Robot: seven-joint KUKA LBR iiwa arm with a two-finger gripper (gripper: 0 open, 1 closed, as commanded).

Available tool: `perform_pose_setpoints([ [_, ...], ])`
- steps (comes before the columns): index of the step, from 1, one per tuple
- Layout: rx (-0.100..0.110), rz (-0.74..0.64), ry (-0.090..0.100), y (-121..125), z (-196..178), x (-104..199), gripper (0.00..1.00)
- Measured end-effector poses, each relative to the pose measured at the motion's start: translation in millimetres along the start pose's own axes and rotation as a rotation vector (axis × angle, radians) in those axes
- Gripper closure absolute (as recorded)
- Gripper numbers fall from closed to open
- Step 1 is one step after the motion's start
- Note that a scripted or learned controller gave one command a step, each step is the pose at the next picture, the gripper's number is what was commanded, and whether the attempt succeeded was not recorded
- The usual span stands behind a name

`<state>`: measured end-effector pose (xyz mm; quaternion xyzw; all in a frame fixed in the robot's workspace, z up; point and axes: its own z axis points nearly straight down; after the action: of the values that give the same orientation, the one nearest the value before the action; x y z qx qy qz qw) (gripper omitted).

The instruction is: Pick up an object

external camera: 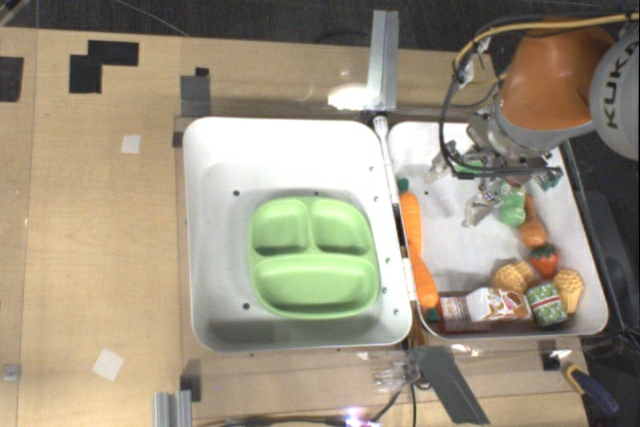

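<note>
My gripper [492,203] hangs over the upper middle of the right bin [590,245], below the arm's orange band. It is right beside a small green object [514,211], on that object's left; I cannot make out whether the two touch. A small orange piece [533,234] lies just below the green object, and a strawberry [545,259] lies below that. Along the bin's left wall lie a long carrot [410,224] and a second orange piece [426,287].
At the right bin's front edge lie a brown bottle [486,308], a green can [547,305], a waffle-like piece [513,275] and a yellow piece [570,287]. The left bin [215,215] holds a green divided plate [313,255]. A metal post [384,60] stands behind the bins.
</note>
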<state>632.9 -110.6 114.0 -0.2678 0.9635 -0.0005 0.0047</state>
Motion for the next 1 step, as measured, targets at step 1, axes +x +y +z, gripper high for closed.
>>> perform_pose_setpoints([
  [1,0.004,-0.007,-0.004,-23.1,25.5,39.2,0.0],
])
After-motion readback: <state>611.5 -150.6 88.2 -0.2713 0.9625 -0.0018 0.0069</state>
